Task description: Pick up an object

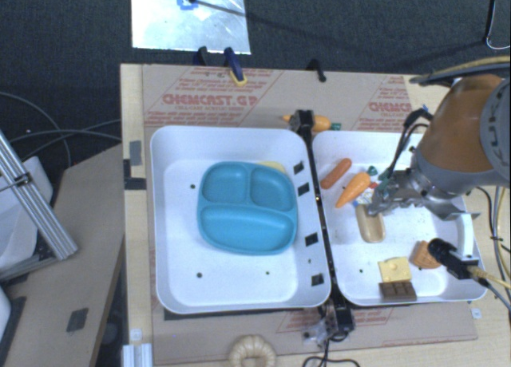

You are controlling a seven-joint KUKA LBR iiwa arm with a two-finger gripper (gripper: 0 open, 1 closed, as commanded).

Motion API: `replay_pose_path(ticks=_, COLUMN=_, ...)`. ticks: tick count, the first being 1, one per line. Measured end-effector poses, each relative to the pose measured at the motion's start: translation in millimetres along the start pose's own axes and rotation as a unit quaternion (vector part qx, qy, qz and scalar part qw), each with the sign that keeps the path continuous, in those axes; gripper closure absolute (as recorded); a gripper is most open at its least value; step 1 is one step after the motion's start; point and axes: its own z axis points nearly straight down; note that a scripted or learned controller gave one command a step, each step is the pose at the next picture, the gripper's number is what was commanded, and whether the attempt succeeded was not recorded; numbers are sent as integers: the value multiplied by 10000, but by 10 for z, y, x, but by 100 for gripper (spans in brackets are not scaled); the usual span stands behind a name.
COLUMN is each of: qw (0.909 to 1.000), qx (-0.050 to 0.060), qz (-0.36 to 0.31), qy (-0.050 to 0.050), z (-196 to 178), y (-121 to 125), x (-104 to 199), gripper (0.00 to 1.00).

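Grey two-finger gripper [382,200] is low in the right-hand shallow white bin [447,295], directly above the tan bread-like roll [370,224]. Whether its fingers are parted or closed cannot be determined; they appear dark and blurred. The orange toy carrot [354,189] lies just beside it. The blue divided plastic plate [247,207] sits in the left white bin [180,278].

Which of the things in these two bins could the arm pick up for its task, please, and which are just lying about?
For the job:
gripper
orange carrot
red-orange sausage
tan bread roll
yellow cheese square
brown chocolate bar

Lying about:
blue divided plate
blue-handled clamp
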Motion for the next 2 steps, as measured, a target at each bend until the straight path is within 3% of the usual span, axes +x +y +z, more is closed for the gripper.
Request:
replay_pose_path(ticks=1, qw=10000, qx=-2, qz=-5, qy=0, z=-537, y=20, x=-1, gripper=100)
replay_pose_path(ticks=2, qw=10000, qx=43, qz=2, qy=13, z=-444, y=-464, x=270, gripper=100)
